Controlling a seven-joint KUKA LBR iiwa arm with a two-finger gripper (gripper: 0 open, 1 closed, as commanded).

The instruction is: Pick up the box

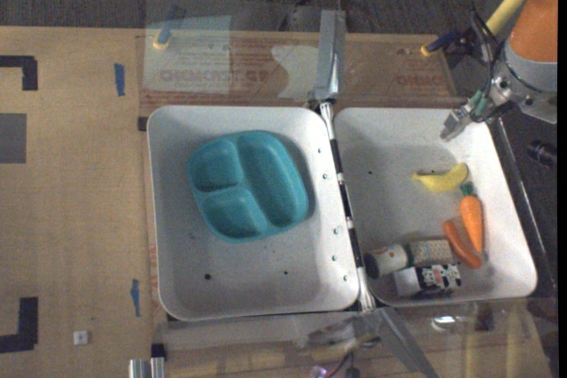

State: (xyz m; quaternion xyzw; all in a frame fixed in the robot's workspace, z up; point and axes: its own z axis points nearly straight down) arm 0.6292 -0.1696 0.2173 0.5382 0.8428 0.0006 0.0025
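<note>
Near the front edge of the right bin (505, 190) lies a small speckled box (431, 251). A white carton with black patches (429, 279) lies just in front of it. My gripper (459, 123) hangs over the bin's far right corner, well behind both boxes and apart from them. Nothing shows in it. The grey arm with its orange band (537, 29) comes in from the upper right.
The right bin also holds a yellow banana (441, 180), two orange carrots (474, 224), and a small white bottle (387, 260) left of the boxes. A teal divided plate (251, 184) lies in the left bin (168, 217). Cables run behind the bins.
</note>
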